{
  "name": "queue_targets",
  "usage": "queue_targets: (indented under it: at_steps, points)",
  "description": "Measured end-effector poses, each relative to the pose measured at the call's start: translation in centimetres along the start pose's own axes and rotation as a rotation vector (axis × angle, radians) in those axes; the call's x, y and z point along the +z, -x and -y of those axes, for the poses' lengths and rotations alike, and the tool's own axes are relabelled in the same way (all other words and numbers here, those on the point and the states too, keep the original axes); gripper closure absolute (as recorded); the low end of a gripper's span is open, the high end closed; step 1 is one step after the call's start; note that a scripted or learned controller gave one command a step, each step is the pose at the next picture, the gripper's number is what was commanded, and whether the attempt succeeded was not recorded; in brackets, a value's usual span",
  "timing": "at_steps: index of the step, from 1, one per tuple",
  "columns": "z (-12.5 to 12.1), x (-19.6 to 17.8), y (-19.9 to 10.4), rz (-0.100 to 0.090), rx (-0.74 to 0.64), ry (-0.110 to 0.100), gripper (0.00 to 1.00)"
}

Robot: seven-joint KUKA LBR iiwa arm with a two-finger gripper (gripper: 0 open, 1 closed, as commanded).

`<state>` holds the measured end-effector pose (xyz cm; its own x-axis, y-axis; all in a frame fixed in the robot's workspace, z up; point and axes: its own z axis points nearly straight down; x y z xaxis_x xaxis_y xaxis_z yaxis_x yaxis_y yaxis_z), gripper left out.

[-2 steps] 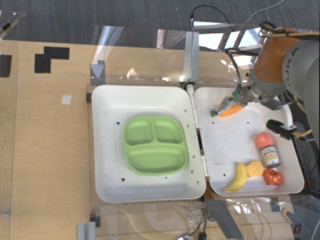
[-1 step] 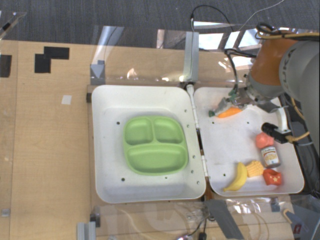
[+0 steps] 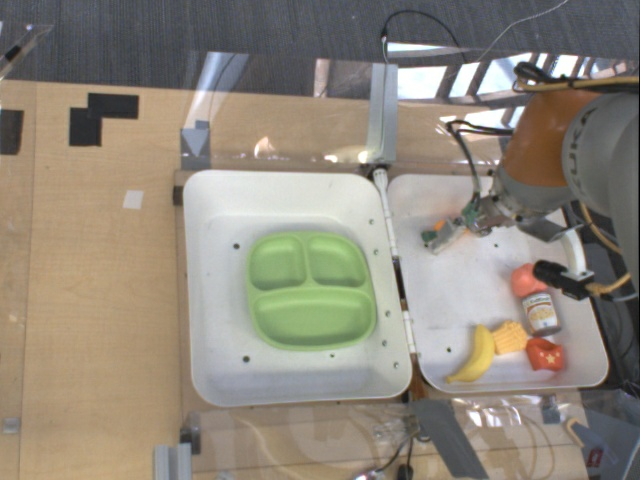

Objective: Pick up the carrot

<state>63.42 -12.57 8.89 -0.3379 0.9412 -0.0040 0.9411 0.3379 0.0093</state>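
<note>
A small carrot, orange with a green top, lies in the upper left part of the right bin. My gripper hangs low over that bin just to the carrot's right, its tip right beside the carrot or touching it. The grey arm with its orange band comes in from the right above it. Whether the carrot is held is unclear at this size.
A green divided plate sits in the left bin. Along the right bin's near right side lie a banana, a yellow corn piece, a red item, a small jar and an orange-red item.
</note>
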Motion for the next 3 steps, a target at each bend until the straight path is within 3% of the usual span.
queue_targets:
  at_steps: [1, 2, 3]
  points:
    - [0.0, 0.0, 0.0, 0.0, 0.0, 0.0, 0.0]
    - [-2.4, 0.2, 1.0, -0.02, -0.219, -0.047, 0.0]
    - [-3.1, -1.2, 1.0, -0.006, -0.223, -0.022, 1.0]
